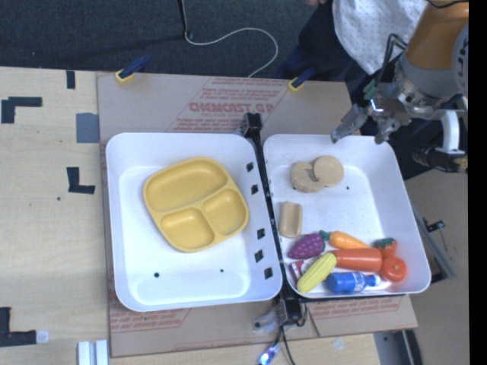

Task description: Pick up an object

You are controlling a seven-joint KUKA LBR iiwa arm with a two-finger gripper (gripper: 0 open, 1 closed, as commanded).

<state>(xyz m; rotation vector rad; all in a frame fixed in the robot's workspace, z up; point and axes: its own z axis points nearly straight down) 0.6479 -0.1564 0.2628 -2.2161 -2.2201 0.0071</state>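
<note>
Hovering my gripper [364, 125] over the far rim of the right bin [403, 196], I see two dark fingers spread apart, with nothing between them. No target is fixed, so I judge the nearest candidates to be the two round cookies [316, 174], which lie down and to the left of the jaws in this view, flat on the bin floor near its far end. They overlap each other, and as discs they have no real long axis. Nearer the divider lies the bread [290, 219], its long axis running roughly front to back. The crowded pile sits at the near end: grapes [307, 245], carrot [348, 241], corn [316, 272] lying on a diagonal, and a bottle [351, 282] lying left to right. The yellow tray [196, 202] sits in the left bin [122, 219].
</note>
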